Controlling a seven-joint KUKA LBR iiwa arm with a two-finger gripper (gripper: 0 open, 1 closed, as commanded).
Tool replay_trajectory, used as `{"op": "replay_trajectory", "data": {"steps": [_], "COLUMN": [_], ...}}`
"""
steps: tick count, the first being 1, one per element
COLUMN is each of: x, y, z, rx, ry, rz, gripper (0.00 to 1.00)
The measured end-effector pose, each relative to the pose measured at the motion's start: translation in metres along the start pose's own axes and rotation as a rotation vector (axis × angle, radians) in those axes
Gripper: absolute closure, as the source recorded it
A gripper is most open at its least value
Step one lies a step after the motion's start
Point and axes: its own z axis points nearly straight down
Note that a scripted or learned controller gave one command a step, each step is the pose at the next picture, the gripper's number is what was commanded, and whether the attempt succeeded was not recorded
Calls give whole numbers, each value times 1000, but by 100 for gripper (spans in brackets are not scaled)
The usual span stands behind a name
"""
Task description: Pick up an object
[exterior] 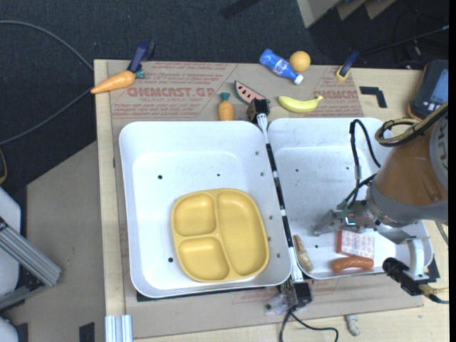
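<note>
Two white bins on a bench: the gripper [329, 224] hangs low in the right bin [313, 148], fingers spread, pinching nothing.
Nearest targets, a red-white packet [355, 244] and sausage [350, 264], lie by that bin's front edge; I'd centre over one before closing.

Left of the end effector [340, 219], the yellow three-compartment plastic tray [219, 234] looked smooth and matt; the white plastic bins [142, 191] gleamed faintly.

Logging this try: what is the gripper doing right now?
Gripper: low in the right bin, next to the red-and-white packet; open or closed cannot be told.
</note>
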Motion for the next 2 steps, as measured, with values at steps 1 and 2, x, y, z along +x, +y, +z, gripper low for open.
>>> {"op": "replay_trajectory", "data": {"steps": [1, 2], "x": [0, 0], "y": [0, 0], "z": [-10, -10], "rx": [-1, -1], "ry": [-1, -1], "rz": [0, 1], "gripper": [100, 0]}}
